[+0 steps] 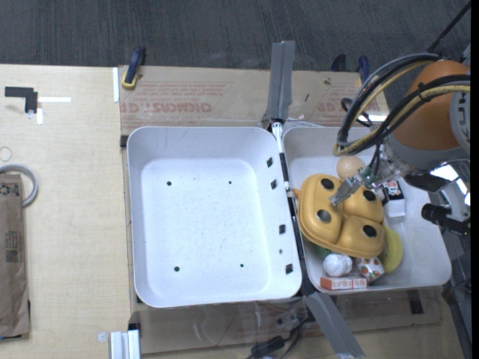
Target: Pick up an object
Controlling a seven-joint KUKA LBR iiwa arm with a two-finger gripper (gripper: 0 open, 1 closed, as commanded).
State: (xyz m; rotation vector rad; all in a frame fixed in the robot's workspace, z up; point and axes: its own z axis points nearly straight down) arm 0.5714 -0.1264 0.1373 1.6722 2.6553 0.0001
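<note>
Yellow plastic tray (346, 219) with 4 dark holes sits right under my gripper (350, 191), long axis running diagonally, finger state honestly unclear.

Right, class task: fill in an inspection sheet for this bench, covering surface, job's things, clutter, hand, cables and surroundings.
Surface: two white bins side by side; left bin, right bin.
Job's things: yellow moulded toy, white ball, beige ball, small box, all in the right bin.
Clutter: blue clamp, brown bag.
Hand: hand over the yellow toy.
Cables: black and yellow cables along the arm.
Surroundings: dark carpet.
</note>
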